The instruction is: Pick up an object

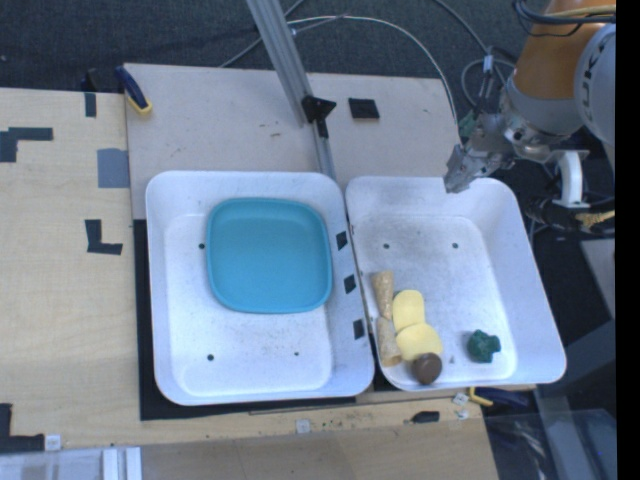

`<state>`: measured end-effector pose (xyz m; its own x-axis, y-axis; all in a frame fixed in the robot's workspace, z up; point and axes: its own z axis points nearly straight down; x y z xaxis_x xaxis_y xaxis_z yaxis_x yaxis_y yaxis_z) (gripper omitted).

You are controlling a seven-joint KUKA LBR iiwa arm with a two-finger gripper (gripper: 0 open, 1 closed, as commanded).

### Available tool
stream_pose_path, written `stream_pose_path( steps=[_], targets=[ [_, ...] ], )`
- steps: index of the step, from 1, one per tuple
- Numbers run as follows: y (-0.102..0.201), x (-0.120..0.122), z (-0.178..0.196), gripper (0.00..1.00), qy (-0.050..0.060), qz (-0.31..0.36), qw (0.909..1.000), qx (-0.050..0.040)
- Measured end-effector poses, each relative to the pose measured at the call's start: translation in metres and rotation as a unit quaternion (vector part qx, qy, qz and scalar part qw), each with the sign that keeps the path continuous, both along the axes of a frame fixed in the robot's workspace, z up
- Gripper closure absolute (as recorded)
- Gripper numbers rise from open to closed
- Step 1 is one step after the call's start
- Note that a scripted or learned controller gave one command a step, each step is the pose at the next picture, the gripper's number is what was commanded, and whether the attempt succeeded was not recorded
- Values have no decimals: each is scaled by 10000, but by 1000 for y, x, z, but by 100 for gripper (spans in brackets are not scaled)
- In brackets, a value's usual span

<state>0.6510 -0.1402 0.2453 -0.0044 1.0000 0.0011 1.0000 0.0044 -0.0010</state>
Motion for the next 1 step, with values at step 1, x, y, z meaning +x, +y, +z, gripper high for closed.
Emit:
stream_pose_path(
  steps=[1],
  targets=[
    [59, -9, 1, 100, -3, 1, 10000, 0]
  ],
)
